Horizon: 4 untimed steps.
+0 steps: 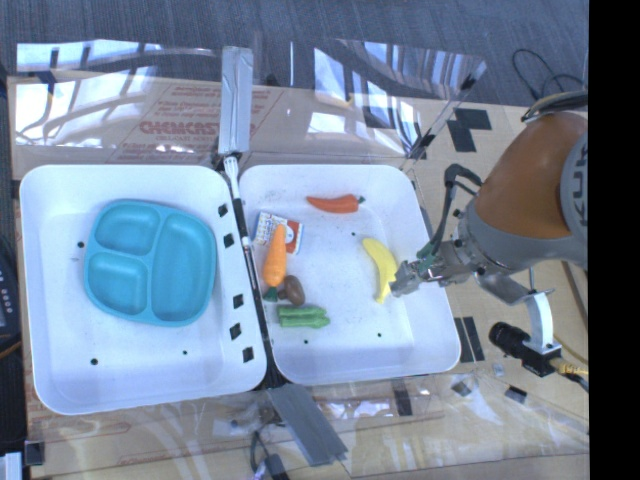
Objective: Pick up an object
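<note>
We see the gripper low in the right bin, just beside the yellow banana — its grip state we cannot tell. Likely approaching; next, closing squarely around the banana.

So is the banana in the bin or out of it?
In. The yellow banana lies flat on the floor of the right bin, near its right wall, with the pincer right beside it.

Red "CHEMCAST" (reversed), clear sheet behind bins
</note>
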Motion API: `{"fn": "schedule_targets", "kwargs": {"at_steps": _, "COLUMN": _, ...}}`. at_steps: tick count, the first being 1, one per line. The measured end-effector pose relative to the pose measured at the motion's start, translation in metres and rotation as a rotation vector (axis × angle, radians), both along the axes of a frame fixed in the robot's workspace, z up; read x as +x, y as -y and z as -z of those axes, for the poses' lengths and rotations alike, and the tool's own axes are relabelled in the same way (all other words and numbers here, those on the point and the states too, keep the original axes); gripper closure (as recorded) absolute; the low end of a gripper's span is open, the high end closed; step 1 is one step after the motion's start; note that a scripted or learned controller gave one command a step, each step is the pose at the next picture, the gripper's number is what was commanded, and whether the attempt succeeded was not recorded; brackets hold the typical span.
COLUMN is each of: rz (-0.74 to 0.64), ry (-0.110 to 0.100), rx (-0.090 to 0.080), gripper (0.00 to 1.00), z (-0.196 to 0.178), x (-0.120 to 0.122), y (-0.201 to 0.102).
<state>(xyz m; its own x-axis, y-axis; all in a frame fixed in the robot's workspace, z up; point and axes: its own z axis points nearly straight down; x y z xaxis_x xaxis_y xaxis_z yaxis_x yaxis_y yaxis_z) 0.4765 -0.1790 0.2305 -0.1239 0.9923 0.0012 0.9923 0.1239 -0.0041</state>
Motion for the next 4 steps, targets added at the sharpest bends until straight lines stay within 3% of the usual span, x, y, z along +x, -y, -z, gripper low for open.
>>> {"fn": "schedule_targets", "kwargs": {"at_steps": 1, "rz": -0.007, "ry": 0.001, "rx": -0.001, "gripper": 1.00, "z": 0.009, "x": 0.000, "y": 0.029}}
{"fn": "schedule_targets", "kwargs": {"at_steps": 2, "rz": 0.247, "ry": -0.003, "rx": 0.000, "gripper": 1.00, "z": 0.003, "x": 0.001, "y": -0.053}}
{"fn": "schedule_targets", "kwargs": {"at_steps": 3, "rz": 0.240, "ry": -0.007, "rx": 0.001, "gripper": 1.00, "z": -0.006, "x": 0.002, "y": -0.053}}
{"fn": "schedule_targets", "kwargs": {"at_steps": 4, "rz": 0.240, "ry": -0.007, "rx": 0.001, "gripper": 0.00, "z": -0.006, "x": 0.002, "y": -0.053}}
